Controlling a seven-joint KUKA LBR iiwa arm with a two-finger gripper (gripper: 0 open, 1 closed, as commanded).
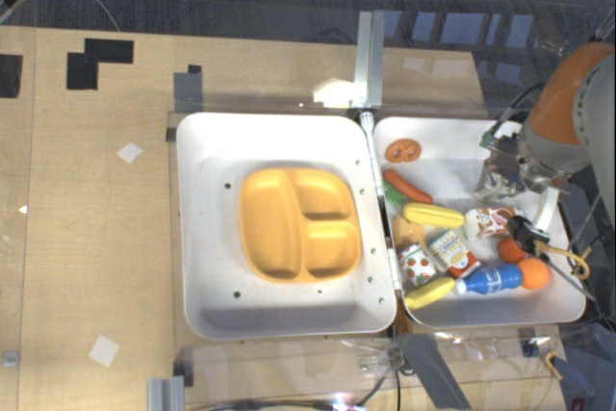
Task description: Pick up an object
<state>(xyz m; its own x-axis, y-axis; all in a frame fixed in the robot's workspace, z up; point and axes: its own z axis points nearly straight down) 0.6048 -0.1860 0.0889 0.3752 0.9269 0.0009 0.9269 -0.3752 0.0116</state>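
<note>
Wooden bench (87,236), two white bins (207,207), dark carpet behind; hand (500,176) grip unclear

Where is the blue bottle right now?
In the camera view the blue bottle lies on its side near the front edge of the right bin, between a yellow banana and an orange ball.

The arm (575,111) is showing a rounded grey casing with 1 broad orange band above the wrist; black cables are trailing beside its small, metallic gripper (499,176) assembly.
</note>
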